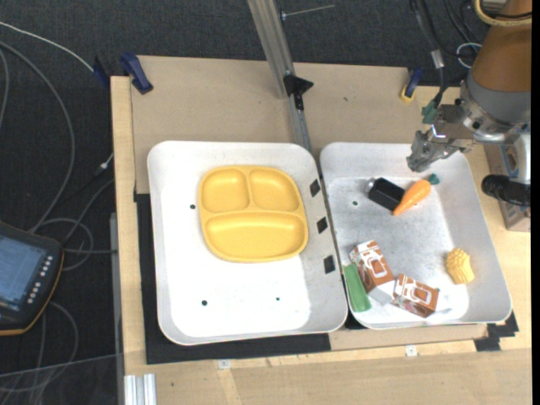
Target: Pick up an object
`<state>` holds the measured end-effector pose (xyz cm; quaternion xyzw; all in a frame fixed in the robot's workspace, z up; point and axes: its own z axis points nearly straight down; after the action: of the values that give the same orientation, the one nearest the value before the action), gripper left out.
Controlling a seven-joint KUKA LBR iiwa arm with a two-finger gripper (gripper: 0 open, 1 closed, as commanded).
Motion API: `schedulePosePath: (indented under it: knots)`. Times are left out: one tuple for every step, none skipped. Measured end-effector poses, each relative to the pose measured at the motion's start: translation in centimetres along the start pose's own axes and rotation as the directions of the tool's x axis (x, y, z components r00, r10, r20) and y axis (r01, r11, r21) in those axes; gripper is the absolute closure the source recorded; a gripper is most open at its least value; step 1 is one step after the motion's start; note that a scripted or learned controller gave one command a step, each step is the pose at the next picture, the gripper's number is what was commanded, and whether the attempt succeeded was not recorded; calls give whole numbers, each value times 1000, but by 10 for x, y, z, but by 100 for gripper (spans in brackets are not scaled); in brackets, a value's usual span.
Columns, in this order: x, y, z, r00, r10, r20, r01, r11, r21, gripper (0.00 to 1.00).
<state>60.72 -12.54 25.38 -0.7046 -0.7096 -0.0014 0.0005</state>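
Note:
My gripper (421, 162) hangs over the far edge of the right bin (405, 226), just above and behind an orange toy carrot (413, 197). Nothing shows between its fingers. A small black block (386, 194) lies touching the carrot's left side. Nearer the front are a yellow corn piece (459, 266), two brown-and-white cartons (372, 265) (414, 296) and a green stick (356, 288) by the bin's left wall.
A yellow three-compartment plate (251, 212) lies in the left bin (219, 302). A metal pole (272, 32) rises from the bench behind the bins. Blue clamps (135, 72) sit at the bench's far corners. A tablet (21, 272) rests off the bench at left.

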Motion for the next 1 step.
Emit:
schedulePosePath:
  knots:
    - [56,-4,14,1000,0,-1,0,1000,5,100]
